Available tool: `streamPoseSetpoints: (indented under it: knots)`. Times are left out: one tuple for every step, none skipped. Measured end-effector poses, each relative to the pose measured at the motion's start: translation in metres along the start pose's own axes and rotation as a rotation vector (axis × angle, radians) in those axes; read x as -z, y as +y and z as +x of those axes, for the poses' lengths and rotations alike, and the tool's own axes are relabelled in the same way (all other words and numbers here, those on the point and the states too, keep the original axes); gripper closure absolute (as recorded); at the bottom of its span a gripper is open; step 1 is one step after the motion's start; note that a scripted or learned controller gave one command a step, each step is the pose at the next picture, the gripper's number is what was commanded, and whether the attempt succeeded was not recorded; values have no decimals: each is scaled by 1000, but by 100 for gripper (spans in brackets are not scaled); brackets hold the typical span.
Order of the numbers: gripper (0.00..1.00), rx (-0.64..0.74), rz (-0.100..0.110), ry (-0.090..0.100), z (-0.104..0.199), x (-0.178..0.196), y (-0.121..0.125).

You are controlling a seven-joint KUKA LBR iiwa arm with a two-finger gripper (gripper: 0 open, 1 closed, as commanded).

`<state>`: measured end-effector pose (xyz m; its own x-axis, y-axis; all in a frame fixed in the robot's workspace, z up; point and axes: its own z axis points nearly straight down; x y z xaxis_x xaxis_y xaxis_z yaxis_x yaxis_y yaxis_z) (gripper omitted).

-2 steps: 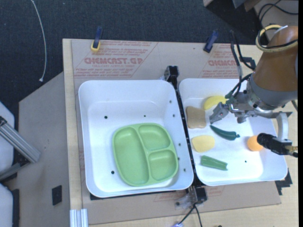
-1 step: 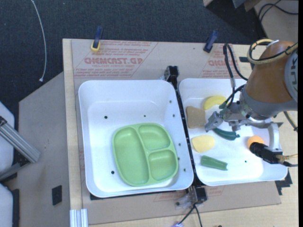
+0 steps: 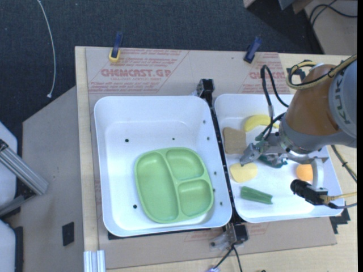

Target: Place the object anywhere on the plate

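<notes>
Green divided plate (image 3: 171, 183) sits in left bin (image 3: 108, 152), nothing on it. Gripper (image 3: 250, 155) hangs low in right bin (image 3: 283, 211), just above pale yellow piece (image 3: 243, 173); fingers look apart, nothing betw. them. Nearby: tan slice (image 3: 232, 140), yellow piece (image 3: 256, 122), green veg (image 3: 256, 195), orange item (image 3: 304, 171).

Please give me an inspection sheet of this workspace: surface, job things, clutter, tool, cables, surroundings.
Surface: two white bins, left bin and right bin, on a brown board.
Job things: green divided plate in the left bin, nothing on it; right bin holds yellow piece, green piece, tan piece, orange piece.
Clutter: nothing seen.
Tool: tool low over the right bin, near the yellow piece.
Cables: black cable along the arm; white cable on the floor.
Surroundings: dark carpet.
</notes>
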<state>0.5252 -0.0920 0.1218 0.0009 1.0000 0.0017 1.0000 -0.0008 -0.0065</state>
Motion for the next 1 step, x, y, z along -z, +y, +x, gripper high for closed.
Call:
streamPoseSetpoints:
  knots:
    - [100, -1, -7, -1, 0, 13, 1]
